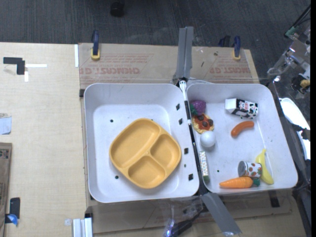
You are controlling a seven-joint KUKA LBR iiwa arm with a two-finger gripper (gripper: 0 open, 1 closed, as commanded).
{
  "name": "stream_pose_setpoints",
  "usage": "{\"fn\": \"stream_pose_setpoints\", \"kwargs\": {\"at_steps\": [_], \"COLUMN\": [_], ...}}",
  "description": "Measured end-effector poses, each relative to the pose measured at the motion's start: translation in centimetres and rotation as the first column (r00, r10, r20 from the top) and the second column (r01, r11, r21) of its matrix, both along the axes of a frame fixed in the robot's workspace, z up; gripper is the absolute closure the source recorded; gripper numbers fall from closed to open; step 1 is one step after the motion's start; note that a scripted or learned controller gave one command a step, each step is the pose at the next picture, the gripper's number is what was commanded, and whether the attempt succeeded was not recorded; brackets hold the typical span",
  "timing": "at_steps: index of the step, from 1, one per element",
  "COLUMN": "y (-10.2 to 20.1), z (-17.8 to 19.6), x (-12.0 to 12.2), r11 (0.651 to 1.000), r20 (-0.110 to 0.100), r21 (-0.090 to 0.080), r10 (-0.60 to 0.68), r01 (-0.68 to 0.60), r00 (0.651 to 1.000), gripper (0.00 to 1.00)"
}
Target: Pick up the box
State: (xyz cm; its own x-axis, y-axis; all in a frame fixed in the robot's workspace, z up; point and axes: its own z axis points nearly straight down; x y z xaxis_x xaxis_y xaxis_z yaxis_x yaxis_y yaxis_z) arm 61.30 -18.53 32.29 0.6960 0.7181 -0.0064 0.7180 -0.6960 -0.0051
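Two shallow white bins sit side by side before you: the left bin (94, 132) and the right bin (276, 132). One yellow divided plate (145, 153) with three compartments lies in the left bin.

At the right edge the arm (298, 48) is cut off and cluttered. You can barely make out the gripper (295, 41), and you cannot tell whether it is open or closed.

The right bin holds nine things, one of each. The box (241, 107) is a small white carton with black patches. It lies on its side toward the far end of that bin, touching nothing. An orange sausage (242, 128) lies just nearer than it.

Along the dividing wall you have purple grapes (198, 105), a pizza slice (203, 124), a white ball (208, 139) and a thin patterned bar (202, 163) that is too small to identify.

At the near end, a carrot (237, 182), a banana (265, 167) and a small can (249, 169) cluster together.
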Motion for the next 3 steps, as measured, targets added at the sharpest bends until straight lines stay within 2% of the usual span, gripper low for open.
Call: {"fn": "stream_pose_setpoints", "kwargs": {"at_steps": [1, 2, 3], "y": [1.7, 6.7, 9.7], "z": [-13.8, -22.4, -13.2], "x": [0.9, -1.6, -4.1], "r11": [0.998, 0.993, 0.979], "r20": [-0.001, -0.002, 0.006], "r21": [0.003, 0.004, 0.001], "r10": [0.061, 0.114, 0.202], "r01": [-0.061, -0.114, -0.202], "r00": [0.998, 0.993, 0.979], "gripper": [0.00, 0.00, 0.00]}}
